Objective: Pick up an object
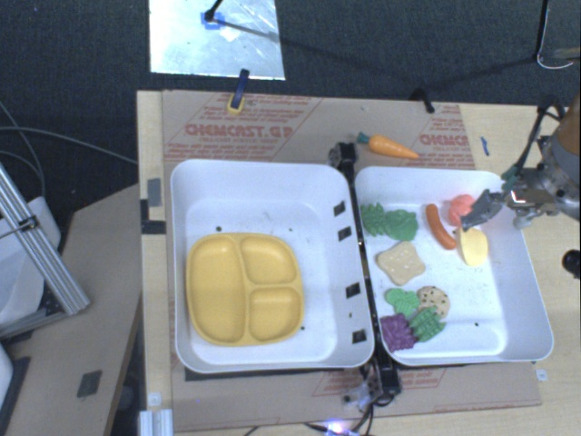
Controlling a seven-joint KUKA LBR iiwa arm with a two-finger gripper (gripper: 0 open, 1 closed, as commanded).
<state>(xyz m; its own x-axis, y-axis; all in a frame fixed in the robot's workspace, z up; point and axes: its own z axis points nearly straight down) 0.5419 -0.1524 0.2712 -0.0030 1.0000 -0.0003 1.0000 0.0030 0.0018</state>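
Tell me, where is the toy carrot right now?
The toy carrot lies on the cardboard outside both bins, just beyond the far rim of the right bin, near the gap between the two bins.

I see the bench (300, 116), topped with printed cardboard, carrying two white bins side by side: left bin (263, 175), right bin (517, 307). A toy carrot (388, 146) lies behind them.

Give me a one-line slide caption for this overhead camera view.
Gripper hovers over toy food in the right bin, near a yellow piece; a yellow divided tray sits in the left bin.
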